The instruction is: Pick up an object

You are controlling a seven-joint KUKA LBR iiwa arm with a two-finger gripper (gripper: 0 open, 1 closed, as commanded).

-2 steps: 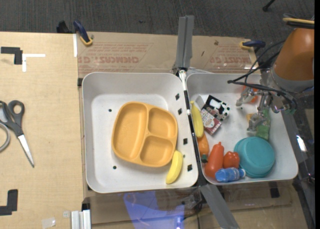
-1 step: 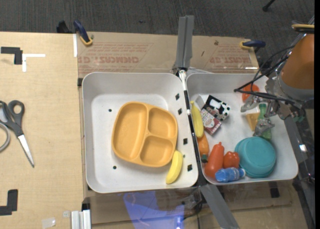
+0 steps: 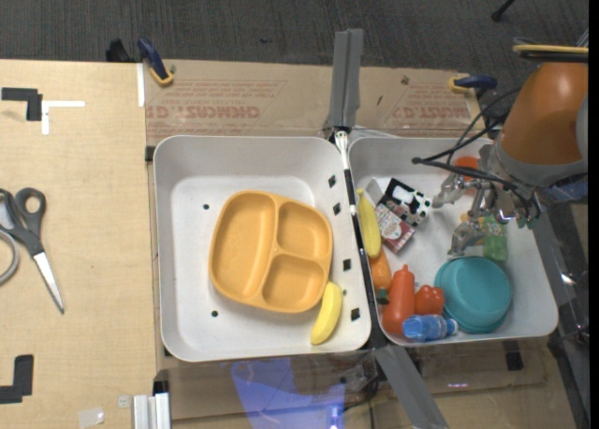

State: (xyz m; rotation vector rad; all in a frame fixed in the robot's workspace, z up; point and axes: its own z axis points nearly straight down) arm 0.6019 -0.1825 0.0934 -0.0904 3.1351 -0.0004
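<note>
My gripper [image 3: 479,221] hangs over the green object [image 3: 493,246]; I cannot tell its opening. That object looks light and slippery, so I'd pinch its middle.

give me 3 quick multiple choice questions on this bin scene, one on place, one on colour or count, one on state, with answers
1. Where is the orange divided plate?
A. left bin
B. right bin
C. on the wooden bench

2. How many compartments does the plate have?
A. two
B. three
C. five

3. How does the teal bowl sit?
A. upside down
B. on its side
C. upright, opening up

Answers:
1 A, it lies on the floor of the left bin, with a banana against its lower right edge.
2 B, ridges split it into one large and two smaller sections.
3 C, its rim and hollow face the camera, in the right bin below the end effector.
</note>
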